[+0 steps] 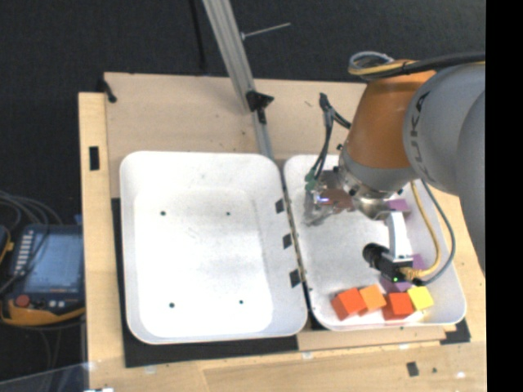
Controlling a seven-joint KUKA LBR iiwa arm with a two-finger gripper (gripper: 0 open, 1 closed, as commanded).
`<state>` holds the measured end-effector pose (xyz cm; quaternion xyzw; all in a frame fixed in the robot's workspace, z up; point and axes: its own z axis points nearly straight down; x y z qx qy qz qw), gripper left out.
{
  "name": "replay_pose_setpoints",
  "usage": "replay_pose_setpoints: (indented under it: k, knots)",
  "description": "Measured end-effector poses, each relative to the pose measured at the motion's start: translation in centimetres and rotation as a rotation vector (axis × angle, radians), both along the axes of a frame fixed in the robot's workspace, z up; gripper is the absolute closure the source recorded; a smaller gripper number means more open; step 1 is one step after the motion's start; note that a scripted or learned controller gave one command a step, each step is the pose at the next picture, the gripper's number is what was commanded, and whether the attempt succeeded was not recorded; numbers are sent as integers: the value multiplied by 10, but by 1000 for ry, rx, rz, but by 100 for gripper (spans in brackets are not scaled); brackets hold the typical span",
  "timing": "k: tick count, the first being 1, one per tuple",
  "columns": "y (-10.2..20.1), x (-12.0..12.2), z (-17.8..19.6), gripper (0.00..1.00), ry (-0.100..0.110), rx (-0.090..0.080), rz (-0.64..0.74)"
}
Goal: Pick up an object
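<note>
Arm's over the right bin (pixel 458 300) w/ the gripper (pixel 320 207) low near its upper left corner, by the divider. Can't tell how the claw is set or if it's got anything, too blurry. Blocks sit along the near edge: orange block (pixel 350 302), lighter orange one (pixel 373 297), red-orange block (pixel 399 305), yellow block (pixel 421 298), all bunched together. Left bin (pixel 139 178) beside it.
</note>
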<state>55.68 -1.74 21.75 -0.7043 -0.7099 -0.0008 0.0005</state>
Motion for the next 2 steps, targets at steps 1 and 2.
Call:
replay_pose_setpoints:
  k: [1, 2]
  knots:
    - [59, 3, 8, 100, -1, 0, 1]
    - [113, -6, 3, 100, 2, 1, 1]
